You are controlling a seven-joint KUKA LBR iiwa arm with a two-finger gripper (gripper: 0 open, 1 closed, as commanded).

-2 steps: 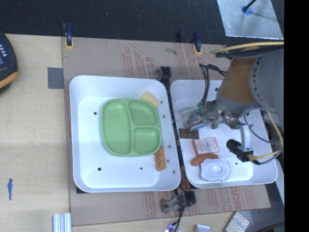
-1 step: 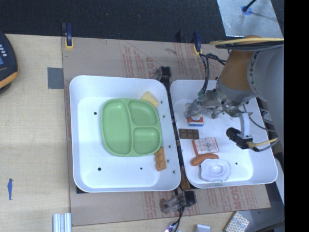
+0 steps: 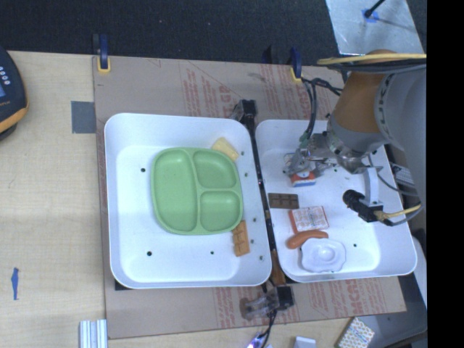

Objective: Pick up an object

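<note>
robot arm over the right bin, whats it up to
The gripper is down in the right bin, at its far end, over a small red and blue object; whether it holds it cannot be told. Nearer in that bin lie a brown bar, a sausage and a white fried egg. The left bin holds a green divided plate.

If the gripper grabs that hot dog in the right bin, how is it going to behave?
The hot dog is a rounded, slightly curved cylinder, so it probably rolls or slips out if pinched off centre. It looks like a small toy, likely light. It lies against the white lidded cup, so a push would probably nudge that too.
</note>
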